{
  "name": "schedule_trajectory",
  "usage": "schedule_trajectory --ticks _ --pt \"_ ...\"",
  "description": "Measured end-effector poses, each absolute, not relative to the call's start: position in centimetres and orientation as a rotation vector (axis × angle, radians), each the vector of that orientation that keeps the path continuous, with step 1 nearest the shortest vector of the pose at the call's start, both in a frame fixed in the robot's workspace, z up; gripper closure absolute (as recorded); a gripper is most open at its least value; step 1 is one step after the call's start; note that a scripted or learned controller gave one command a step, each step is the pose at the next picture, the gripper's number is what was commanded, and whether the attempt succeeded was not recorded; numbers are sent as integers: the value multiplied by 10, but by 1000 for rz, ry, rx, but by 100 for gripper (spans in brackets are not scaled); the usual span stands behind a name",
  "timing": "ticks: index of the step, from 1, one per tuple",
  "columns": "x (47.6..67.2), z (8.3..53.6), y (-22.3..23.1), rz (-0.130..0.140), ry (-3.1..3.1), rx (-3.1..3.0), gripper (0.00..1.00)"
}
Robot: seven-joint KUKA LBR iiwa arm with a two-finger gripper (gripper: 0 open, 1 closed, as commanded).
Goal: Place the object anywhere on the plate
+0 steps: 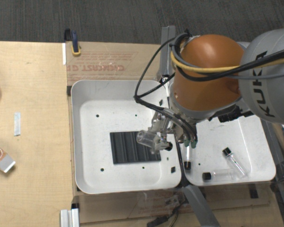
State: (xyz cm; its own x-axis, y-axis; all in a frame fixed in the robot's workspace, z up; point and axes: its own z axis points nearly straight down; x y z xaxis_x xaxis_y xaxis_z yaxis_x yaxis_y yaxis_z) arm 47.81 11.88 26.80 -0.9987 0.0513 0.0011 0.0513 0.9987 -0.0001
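A black ribbed plate (128,149) lies flat on the floor of the left bin (85,126). My gripper (152,139) hangs over the plate's right end, under the orange-banded wrist. Its fingers are shut on a small clear vial (144,138), which sticks out to the left just above the plate's upper right part. I cannot tell whether the vial touches the plate.
The right bin (260,141) holds a clear tube with a black cap (232,160), a small black piece (207,176) and a pen-like stick (186,156) near its left wall. On the bench to the left lie a wrapped bar (1,158) and a small grey strip (17,124).
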Motion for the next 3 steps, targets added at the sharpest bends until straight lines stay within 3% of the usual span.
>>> schedule_trajectory --ticks 1,3 --pt "479 306 107 -2 -3109 470 100" --pt "487 315 75 -1 -3074 668 100"
